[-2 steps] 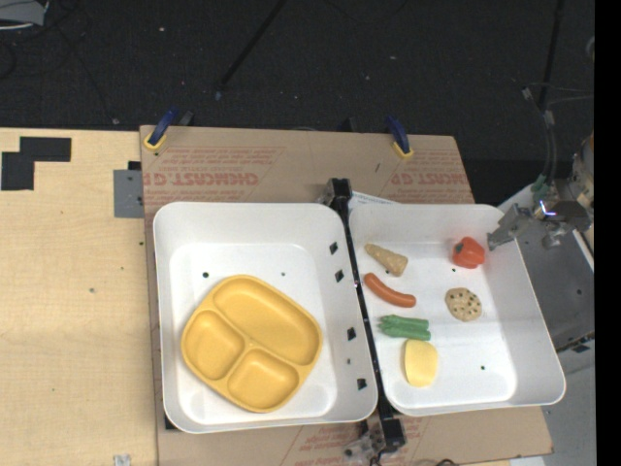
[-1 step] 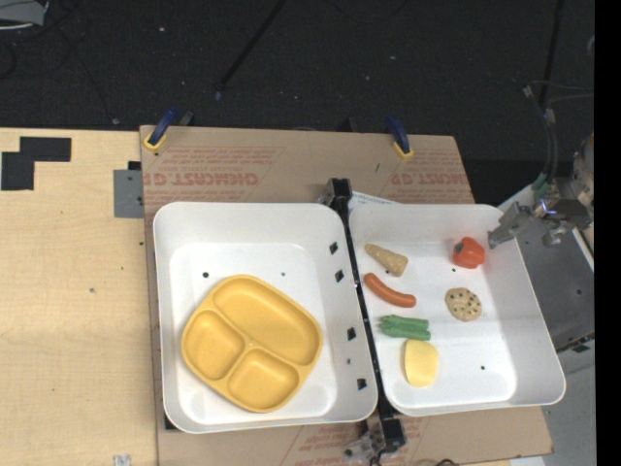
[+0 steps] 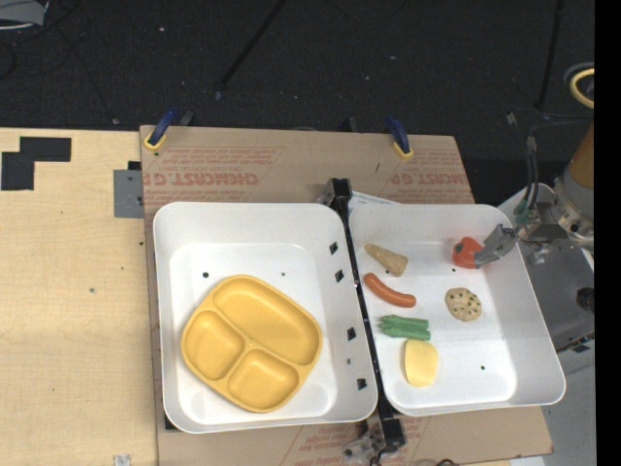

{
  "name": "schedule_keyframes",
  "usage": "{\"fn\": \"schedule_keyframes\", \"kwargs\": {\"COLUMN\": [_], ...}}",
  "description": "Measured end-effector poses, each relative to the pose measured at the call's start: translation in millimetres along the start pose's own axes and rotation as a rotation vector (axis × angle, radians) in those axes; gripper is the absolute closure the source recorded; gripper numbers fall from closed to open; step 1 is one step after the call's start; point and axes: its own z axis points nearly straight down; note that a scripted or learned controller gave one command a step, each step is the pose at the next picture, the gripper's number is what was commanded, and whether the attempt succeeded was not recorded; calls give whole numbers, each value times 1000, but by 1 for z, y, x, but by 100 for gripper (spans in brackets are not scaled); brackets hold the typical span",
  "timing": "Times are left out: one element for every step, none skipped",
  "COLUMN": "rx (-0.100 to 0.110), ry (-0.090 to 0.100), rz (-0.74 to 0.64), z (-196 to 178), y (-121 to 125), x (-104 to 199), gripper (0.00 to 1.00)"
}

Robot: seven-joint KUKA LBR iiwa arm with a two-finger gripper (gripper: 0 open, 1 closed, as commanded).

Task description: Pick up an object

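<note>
Trouble is likely here: the fingers sit at the right bin's far right edge, touching the red thing. Grip state can't be told. It could easily be nudged aside or pinned against the wall.

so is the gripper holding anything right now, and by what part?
Cannot be told. The gripper is at the red object near the right bin's far edge; the contact isn't clear.

Light: bright and even over the two white bins, dim beyond the bench.
Shadows: soft, faint beneath the yellow tray.
Glare: mild on the bin walls.
Focus: slightly soft overall; small details grainy.
</note>
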Motion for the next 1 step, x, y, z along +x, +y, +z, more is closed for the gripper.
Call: {"fn": "schedule_keyframes", "kwargs": {"rx": [0], "ry": [0], "rz": [0], "z": [43], "y": [-1], "x": [-2], "gripper": [0]}}
